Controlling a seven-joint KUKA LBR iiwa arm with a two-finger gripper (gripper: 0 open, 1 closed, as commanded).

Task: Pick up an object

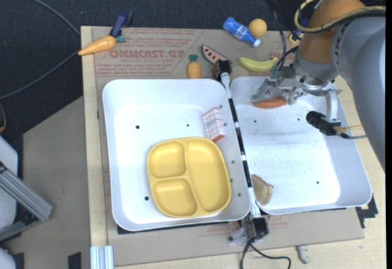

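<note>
My gripper (pixel 277 89) is low over the far left corner of the right bin (pixel 306 163). An orange-red sausage-shaped piece (pixel 269 102) lies right under it, touching or nearly touching the gripper's tip. Whether it is gripped is hidden by the wrist. A tan crumpled object (pixel 262 189) lies at the right bin's near left corner. In the left bin (pixel 122 114) sit a yellow divided plate (pixel 187 176) and a small red-and-white carton (pixel 213 123) by the right wall.
Behind the bins on the cardboard lie a banana (pixel 257 64), a blue bottle (pixel 240 31), an orange ball (pixel 258 27), a watermelon slice (pixel 211 53), a small orange toy (pixel 194 68) and a carrot (pixel 98 46). The grey arm (pixel 361 47) fills the far right.
</note>
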